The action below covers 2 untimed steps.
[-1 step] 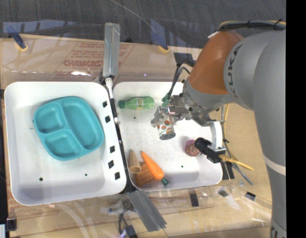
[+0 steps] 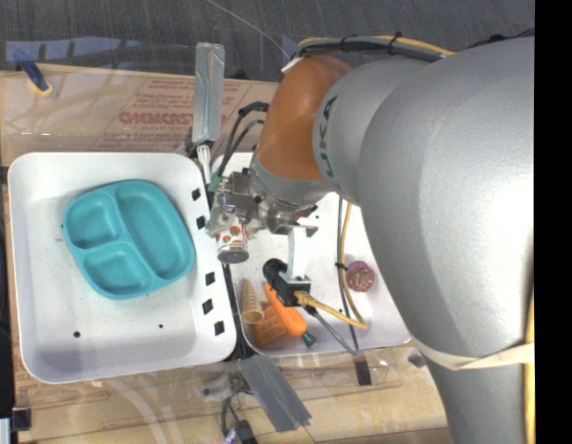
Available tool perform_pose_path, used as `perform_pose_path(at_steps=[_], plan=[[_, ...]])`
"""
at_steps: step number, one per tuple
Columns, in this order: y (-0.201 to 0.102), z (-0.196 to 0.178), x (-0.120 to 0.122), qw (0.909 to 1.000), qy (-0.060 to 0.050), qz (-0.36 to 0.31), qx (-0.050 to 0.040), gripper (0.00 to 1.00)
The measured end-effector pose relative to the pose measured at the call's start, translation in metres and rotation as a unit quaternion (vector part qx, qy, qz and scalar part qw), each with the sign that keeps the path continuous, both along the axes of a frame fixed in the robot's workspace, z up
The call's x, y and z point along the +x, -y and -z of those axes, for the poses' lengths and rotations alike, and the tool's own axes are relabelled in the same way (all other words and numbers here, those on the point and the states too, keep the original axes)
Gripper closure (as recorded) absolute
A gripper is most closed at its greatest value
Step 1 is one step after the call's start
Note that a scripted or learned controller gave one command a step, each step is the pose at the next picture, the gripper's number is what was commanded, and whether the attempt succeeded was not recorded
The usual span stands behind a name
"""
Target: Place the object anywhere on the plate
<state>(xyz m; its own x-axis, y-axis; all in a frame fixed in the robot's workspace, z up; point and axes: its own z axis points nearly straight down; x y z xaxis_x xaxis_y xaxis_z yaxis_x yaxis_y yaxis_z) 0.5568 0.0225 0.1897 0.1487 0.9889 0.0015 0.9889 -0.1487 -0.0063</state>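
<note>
The grey arm [image 2: 434, 202] with its orange band [image 2: 295, 118] covers most of the right bin [image 2: 383, 326]. The pincer [image 2: 232, 234] sits over the divide between the bins; its opening cannot be made out. A small spotted cup [image 2: 232, 240] lies at its tip, whether pinched is unclear. The blue divided plate [image 2: 129, 239] lies in the left bin [image 2: 45, 340], well apart. A carrot [image 2: 284, 317] and a cone [image 2: 252, 305] lie below the pincer.
</note>
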Motion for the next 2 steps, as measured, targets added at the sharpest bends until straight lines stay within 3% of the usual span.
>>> perform_pose_path(at_steps=[1, 2], plan=[[0.0035, -0.0007, 0.0003, 1.0000, 0.001, 0.003, -0.0009, 0.00], [0.0022, -0.0101, 0.0006, 1.0000, -0.001, -0.001, -0.0004, 1.00]])
